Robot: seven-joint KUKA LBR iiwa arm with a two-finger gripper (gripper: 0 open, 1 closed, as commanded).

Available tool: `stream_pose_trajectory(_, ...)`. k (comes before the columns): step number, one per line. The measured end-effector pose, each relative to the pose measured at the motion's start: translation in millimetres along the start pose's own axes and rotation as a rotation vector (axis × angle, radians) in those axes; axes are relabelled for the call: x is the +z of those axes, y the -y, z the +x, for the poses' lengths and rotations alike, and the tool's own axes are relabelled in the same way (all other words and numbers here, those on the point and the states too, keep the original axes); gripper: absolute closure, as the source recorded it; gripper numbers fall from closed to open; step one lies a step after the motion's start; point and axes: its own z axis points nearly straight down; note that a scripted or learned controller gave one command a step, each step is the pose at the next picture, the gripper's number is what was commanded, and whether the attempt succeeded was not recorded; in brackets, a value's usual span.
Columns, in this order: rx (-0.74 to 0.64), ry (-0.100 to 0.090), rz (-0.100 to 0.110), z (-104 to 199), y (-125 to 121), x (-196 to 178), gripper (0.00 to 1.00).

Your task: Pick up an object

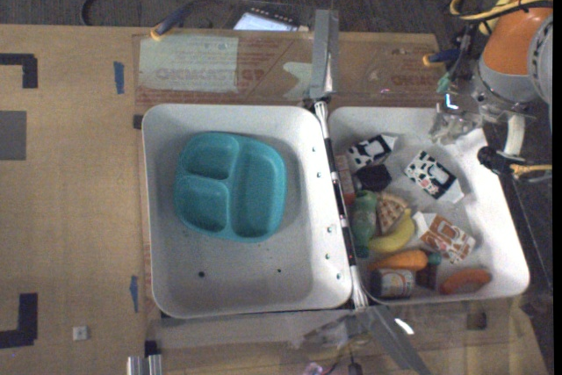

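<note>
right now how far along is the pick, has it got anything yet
Nothing looks done: no object shows at the tool, which sits over the right bin's upper right corner. The banana, carrot and other toys lie in that bin. The whole pick is left: descend, close on one, lift.

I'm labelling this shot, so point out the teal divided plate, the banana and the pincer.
teal divided plate [231, 186], camera view, centre ridge.
banana [394, 237], camera view, middle of its curve.
pincer [451, 126], camera view, between its tips.
</note>
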Motion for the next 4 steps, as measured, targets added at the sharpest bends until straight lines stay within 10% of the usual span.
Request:
stream_pose_trajectory(1,0.562,0.000,0.002,3.5,64.1,40.0,1.00)
stream_pose_trajectory(2,0.928,0.001,0.004,66.9,67.2,-97.2,1.00)
stream_pose_trajectory(3,0.998,-0.004,-0.006,48.3,58.4,15.9,1.00)
stream_pose_trajectory(4,0.996,0.001,0.004,49.9,61.1,11.2,1.00)
